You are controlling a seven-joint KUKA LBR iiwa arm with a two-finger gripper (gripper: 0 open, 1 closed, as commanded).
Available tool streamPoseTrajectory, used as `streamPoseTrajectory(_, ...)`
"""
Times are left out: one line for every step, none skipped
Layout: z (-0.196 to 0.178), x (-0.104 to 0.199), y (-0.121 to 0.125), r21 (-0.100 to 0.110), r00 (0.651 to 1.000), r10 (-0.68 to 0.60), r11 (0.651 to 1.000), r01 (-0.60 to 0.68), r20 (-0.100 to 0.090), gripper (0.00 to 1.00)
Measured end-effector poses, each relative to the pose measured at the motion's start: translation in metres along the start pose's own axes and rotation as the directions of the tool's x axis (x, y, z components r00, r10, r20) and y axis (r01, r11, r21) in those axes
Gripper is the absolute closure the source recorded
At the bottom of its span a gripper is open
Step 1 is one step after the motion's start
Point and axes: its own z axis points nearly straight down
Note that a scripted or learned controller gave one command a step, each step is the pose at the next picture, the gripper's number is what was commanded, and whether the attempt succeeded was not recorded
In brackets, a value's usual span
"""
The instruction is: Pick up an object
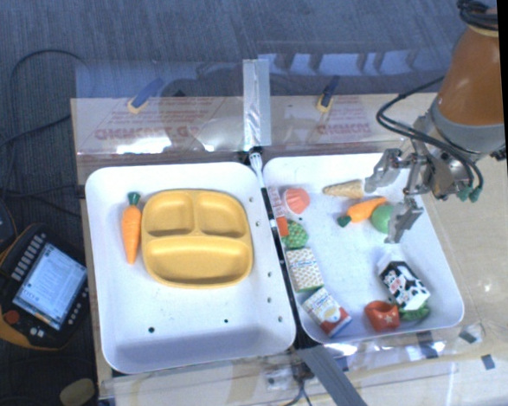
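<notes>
Toy vegetables lie under the pincer (398, 198) in the upper part of the right bin (445, 267): a small carrot (362, 210) with a green stalk end, touching a green ball-like piece (382, 217) on its right, with a cream ice-cream cone (343, 188) just above them. The pincer is seen spread, one finger up near the cone's wide end and the other down beside the green piece, and nothing is held between the fingers. For a good grasp, the descent is best centred on one item rather than the pair, since carrot and green piece touch and may be pushed apart or squeezed out sideways. The carrot's narrow body is judged the safer target if it is taken across its width; the rounded green piece may slip. Closing is best left until the fingertips are low beside the chosen toy. A cow-patterned carton (404, 286) lies further down the same bin, well apart from the grasp.
</notes>
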Motion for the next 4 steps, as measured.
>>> streamPoseTrajectory(0.083,-0.047,-0.008,-0.001,0.995,-0.096,0.995,0.096,-0.001,0.0)
streamPoseTrajectory(0.188,-0.074,-0.06,-0.003,0.964,0.266,0.964,-0.266,-0.003,0.0)
streamPoseTrajectory(0.187,-0.096,-0.04,0.002,0.934,0.357,0.934,-0.357,0.005,0.0)
streamPoseTrajectory(0.18,-0.098,-0.039,0.004,0.935,0.355,0.935,-0.355,0.008,1.0)
